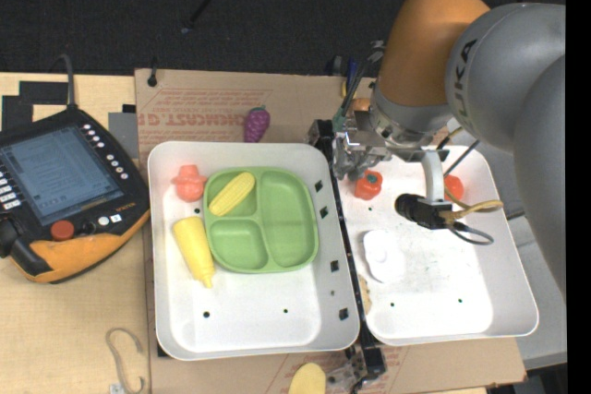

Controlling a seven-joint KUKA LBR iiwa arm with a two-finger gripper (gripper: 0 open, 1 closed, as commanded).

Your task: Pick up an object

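1. The gripper (355, 163) sits low over the far left corner of the right bin (499, 309), close to the wall shared with the left bin (240, 318). The grey arm and its orange band hang over it from the right.
2. How far the gripper is open cannot be told from this slant, and nothing can be seen held in it.
3. A red-orange toy (367, 185) lies on the right bin's floor just beside the gripper, on its near side. Whether the two touch cannot be told.
4. A second orange piece (453, 187) lies further right in the same bin, partly hidden by the arm.
5. A white lump (383, 256) rests nearer the camera, by the dividing wall.
6. In the left bin a green divided plate (277, 240) holds a corn cob (231, 193) in its far left compartment.
7. A pink toy (188, 183) and a yellow toy (194, 249) lie beside the plate's left edge.
8. A purple grape bunch (257, 123) lies on the cardboard beyond the bins.
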